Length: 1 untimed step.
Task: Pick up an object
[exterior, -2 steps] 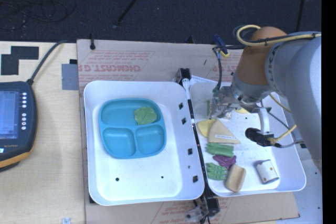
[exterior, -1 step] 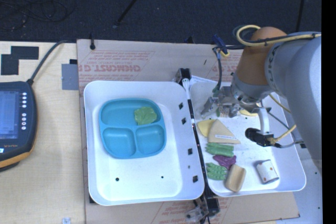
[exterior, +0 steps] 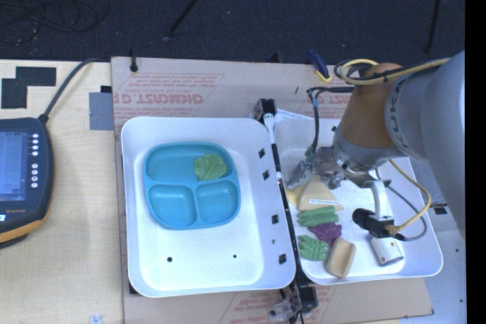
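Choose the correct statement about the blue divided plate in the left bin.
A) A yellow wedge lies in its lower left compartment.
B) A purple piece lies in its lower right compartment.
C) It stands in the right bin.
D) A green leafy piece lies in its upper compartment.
D: the blue divided plate sits in the left bin, and a green leafy piece rests in its upper compartment.
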Tool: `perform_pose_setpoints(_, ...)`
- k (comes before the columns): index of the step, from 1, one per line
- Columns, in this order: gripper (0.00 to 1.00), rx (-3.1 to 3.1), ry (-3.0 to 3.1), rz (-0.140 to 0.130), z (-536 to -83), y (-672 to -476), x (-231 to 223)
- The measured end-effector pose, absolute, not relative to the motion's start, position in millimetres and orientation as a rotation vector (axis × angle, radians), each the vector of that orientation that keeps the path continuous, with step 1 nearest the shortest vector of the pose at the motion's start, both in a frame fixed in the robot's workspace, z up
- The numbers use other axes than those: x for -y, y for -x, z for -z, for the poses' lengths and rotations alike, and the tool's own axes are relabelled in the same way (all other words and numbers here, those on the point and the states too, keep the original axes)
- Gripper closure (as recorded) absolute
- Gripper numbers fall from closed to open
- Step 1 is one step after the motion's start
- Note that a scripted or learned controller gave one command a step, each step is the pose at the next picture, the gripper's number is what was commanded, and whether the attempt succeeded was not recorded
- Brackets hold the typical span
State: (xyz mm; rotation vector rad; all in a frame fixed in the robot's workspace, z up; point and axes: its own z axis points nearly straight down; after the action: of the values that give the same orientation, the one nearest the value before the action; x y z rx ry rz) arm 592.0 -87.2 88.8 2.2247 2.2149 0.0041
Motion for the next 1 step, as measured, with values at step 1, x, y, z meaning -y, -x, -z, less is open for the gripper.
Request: perform_pose_setpoints(1, 0.00, -2.231, -2.238, 0.022, -84.3, -638.0, 81.9)
